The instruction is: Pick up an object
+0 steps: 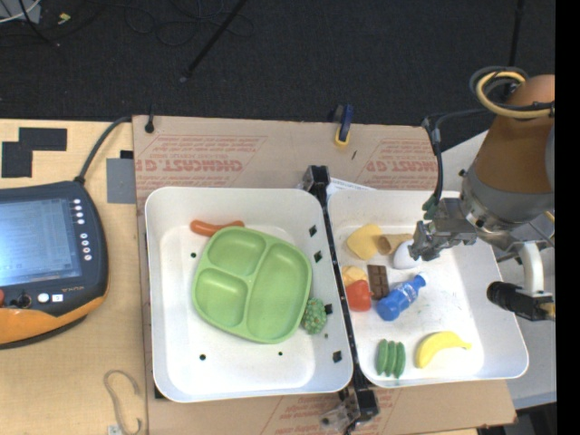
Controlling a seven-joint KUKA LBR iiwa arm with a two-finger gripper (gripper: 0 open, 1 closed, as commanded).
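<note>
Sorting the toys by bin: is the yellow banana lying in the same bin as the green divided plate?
No: the banana lies in the right bin, while the green plate sits in the left bin.

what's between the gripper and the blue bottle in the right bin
Nothing visible. The gripper hangs over the upper part of the right bin, and the blue bottle lies just below and to its left in the camera view. The brown block and red piece sit on the bottle's far side.

Pretty even overhead light, white bins bright but not blown out. Soft short shadows under the toys. Background's dark, whole frame's a bit soft and grainy.
</note>
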